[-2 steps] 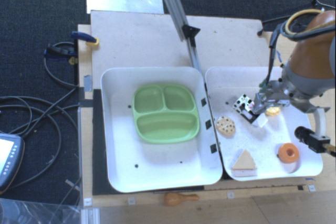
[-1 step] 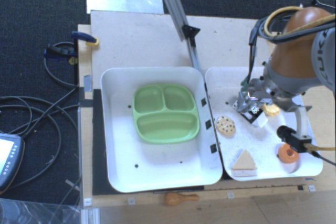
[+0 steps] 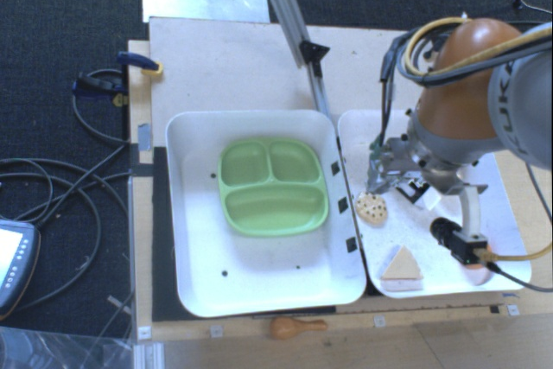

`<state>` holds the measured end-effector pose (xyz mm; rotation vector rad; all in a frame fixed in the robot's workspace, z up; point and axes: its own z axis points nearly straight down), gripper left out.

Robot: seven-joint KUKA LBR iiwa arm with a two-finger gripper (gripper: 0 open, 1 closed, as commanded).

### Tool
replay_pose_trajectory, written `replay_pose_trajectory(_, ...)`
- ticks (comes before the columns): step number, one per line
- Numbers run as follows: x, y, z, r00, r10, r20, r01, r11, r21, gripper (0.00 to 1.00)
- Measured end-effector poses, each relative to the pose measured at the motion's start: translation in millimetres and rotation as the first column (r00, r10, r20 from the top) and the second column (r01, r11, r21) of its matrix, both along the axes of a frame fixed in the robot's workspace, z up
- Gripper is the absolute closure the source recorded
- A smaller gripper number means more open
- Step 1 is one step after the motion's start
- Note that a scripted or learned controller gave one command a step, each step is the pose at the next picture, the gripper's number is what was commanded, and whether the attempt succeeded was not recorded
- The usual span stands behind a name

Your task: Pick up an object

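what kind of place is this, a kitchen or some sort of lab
Most likely a robotics lab, not a kitchen: a robot arm reaches over two white bins, loose cables trail on dark carpet, and a clamp grips the bench edge.

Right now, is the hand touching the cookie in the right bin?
Cannot tell. In the camera view the hand hangs right above the cookie, their outlines meeting, but the slanted view hides any height gap.
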<state>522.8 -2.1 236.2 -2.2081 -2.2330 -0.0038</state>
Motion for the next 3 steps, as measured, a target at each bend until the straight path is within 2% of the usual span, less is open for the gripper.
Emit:
replay_pose_trajectory(2,-14,95,-15,1.000,0.000,-0.002,0.000,1.000,0.000,1.00)
replay_pose_trajectory(3,-13,92,-14,1.000,-0.008,-0.001,0.008,1.000,-0.001,0.00)
